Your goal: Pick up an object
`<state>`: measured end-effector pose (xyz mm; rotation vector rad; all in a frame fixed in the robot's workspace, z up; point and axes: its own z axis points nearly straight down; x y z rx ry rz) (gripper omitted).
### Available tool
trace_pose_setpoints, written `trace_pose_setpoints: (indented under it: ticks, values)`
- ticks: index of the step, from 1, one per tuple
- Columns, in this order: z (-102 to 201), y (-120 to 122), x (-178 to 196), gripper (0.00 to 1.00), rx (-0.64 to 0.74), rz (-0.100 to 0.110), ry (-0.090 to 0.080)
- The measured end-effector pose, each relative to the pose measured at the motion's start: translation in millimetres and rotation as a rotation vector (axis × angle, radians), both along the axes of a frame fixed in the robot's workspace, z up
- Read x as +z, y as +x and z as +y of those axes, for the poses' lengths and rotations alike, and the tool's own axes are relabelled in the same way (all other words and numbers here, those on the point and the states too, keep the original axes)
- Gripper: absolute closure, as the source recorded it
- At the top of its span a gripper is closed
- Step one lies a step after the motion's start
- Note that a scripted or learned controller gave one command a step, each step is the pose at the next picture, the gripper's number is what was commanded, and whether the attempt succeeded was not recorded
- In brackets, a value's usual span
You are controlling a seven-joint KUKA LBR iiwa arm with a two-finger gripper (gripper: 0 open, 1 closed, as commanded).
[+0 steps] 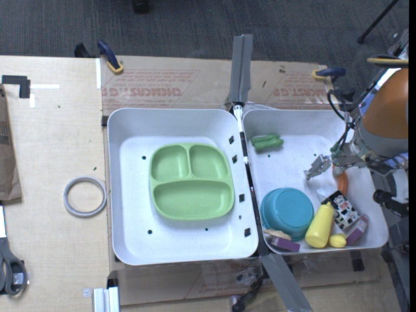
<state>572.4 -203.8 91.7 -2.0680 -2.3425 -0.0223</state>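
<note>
My gripper (318, 168) hangs low over the right bin (296, 125), above bare white floor in its middle right part, with nothing visibly held. Just right of it lies an orange carrot-like piece (342, 183). A green toy (266, 142) lies toward the bin's back left. The blue bowl (287, 212) sits at the front, with a yellow bottle (320, 226) leaning beside it. A black-and-white patterned box (345, 215) and a purple item (283, 243) lie along the front wall.
The left bin (123, 194) holds a green divided plate (192, 181). A grey ring (85, 195) and scissors (12, 275) lie on the bench to the left. A grey divider post (241, 70) stands between the bins at the back. Cables hang at the right.
</note>
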Motion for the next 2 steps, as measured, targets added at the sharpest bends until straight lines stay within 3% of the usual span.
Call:
trace_pose_setpoints:
  ticks: [1,2]
  values:
    - [-18,-6,114,0.00,0.129,-0.005,-0.022]
    - [-18,18,161,0.00,0.131,-0.005,-0.023]
